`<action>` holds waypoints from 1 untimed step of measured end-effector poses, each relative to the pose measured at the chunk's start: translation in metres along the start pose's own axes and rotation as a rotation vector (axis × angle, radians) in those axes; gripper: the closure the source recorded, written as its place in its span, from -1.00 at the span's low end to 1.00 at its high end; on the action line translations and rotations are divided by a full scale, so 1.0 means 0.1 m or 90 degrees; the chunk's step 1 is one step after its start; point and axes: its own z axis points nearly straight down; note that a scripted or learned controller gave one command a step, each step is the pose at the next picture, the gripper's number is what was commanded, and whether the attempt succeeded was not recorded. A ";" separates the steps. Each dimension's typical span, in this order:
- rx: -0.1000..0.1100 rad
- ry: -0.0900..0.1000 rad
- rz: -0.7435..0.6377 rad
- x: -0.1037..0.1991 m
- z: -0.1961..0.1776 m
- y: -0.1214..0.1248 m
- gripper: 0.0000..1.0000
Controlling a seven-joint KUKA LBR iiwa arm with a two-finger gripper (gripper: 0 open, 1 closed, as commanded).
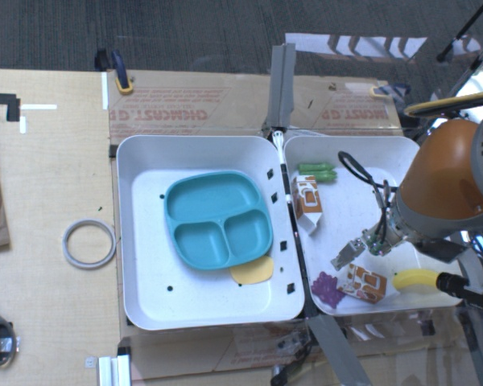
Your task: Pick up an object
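Gripper (350,253) is low in the right bin (350,147), tip just above and left of the small orange-and-white carton (364,283) at the near side. Can't tell how the jaws stand; nothing visibly between them, so no grasp claimed.

Candidate objs, all right bin: that carton, purple grape bunch (328,289) just left of it, yellow banana (416,279) just right, near the near-right wall. Farther back: taller orange-and-white carton (307,200) w/ a green veg (pea pod or similar) (317,171) beyond it. Left bin (137,215) has a blue divided plate (217,219) and a yellow piece (254,271) peeking from under its near edge.

Risks, as I judge: near cluster is tight — carton, grapes, banana nearly touching — so closing could pinch two items or shove one aside. Tip sits off the carton's centre; an edge grip on a tilted box prob slips on lift. Grapes are soft and lumpy, poor purchase. Black cable (362,174) loops by the wrist and could snag.
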 end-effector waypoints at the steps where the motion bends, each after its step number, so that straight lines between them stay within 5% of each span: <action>1: -0.001 -0.002 -0.015 -0.47 -0.67 -0.31 -1.00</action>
